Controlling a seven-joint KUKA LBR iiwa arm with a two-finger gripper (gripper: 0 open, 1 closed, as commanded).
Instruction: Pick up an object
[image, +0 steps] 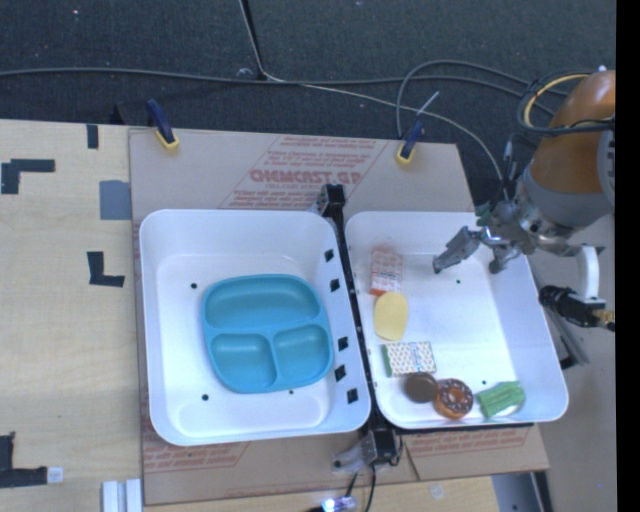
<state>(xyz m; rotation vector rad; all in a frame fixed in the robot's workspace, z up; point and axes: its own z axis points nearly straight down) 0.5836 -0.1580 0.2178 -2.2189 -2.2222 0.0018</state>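
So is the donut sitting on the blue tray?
No, the donut lies in the right bin near its front edge, while the blue tray sits in the left bin.

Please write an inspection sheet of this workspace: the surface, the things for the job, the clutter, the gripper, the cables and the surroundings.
Surface: cardboard sheet under two white bins, held by two clamps.
Job's things: right bin holds a patterned packet, a yellow piece, a checkered packet, a brown round piece, a donut and a green item.
Clutter: left bin holds a blue divided tray.
Gripper: gripper open, above the right bin's far right part, holding nothing.
Cables: black cables on the dark floor; more at the arm.
Surroundings: wooden bench with black tape marks.
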